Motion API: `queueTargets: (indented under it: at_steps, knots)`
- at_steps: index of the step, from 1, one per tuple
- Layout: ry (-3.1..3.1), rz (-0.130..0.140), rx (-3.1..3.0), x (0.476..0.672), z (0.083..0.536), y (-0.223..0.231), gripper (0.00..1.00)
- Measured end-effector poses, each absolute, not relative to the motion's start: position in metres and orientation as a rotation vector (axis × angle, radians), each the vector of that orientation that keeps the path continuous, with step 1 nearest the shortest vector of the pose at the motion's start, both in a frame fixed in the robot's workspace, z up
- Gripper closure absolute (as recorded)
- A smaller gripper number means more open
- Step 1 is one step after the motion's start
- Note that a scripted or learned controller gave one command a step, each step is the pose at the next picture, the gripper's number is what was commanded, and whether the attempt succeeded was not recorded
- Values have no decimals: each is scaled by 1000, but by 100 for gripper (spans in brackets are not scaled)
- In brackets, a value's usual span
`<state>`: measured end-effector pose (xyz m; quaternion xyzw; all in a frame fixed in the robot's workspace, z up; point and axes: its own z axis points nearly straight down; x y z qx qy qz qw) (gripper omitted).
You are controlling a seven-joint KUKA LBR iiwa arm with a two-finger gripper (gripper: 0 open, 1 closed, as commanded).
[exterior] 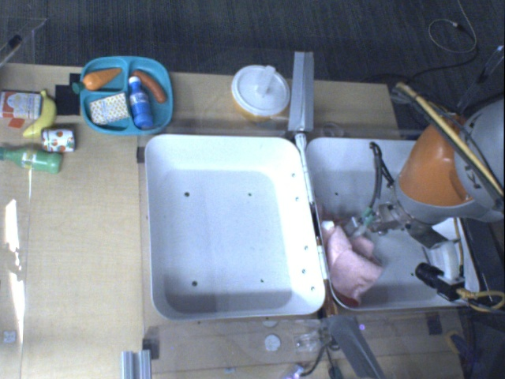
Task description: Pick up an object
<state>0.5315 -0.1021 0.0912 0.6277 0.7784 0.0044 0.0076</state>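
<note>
Pink cloth (347,263) just beneath the tool (368,226).

blue tray (163,81), lidded cup (260,91), banana (42,114)

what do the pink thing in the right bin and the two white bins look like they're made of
Pink thing: likely soft cloth or plush, matte; it slumps in rumpled folds against the bin's near left corner.
Right bin and left bin: probably moulded plastic or coated metal, smooth with a slight sheen; rounded corners and even white walls, small dark holes in the floor.
</note>
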Motion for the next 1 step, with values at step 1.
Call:
queueTargets:
  at_steps: [1]
  knots:
    - [2429, 14, 1964, 529, 91, -91, 0]
